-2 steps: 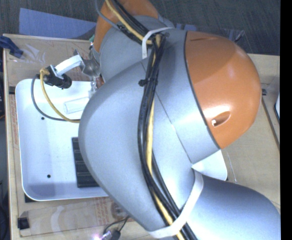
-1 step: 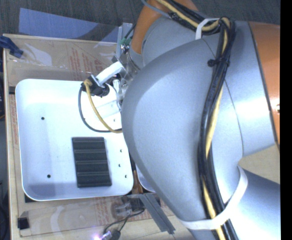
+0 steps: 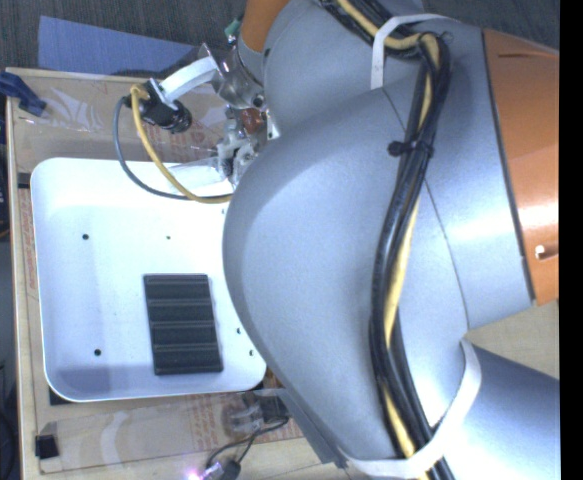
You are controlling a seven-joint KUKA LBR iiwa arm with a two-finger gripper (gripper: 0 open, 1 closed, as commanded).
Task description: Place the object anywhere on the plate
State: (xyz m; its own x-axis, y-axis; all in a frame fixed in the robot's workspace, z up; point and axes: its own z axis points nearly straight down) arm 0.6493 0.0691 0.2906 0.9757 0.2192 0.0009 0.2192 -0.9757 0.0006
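Lying near white bin's (image 3: 61, 268) front edge: dark ribbed block (image 3: 182, 324).

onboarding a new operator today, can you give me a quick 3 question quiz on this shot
1. True or false: the dark ribbed pad lies flat inside the white bin.
2. What hides most of the bench's right half? A) a cardboard box B) the grey arm C) a blue cloth
3. What colour is the cable that loops over the bin's upper edge?

Key: 1 true. 2 B. 3 yellow.
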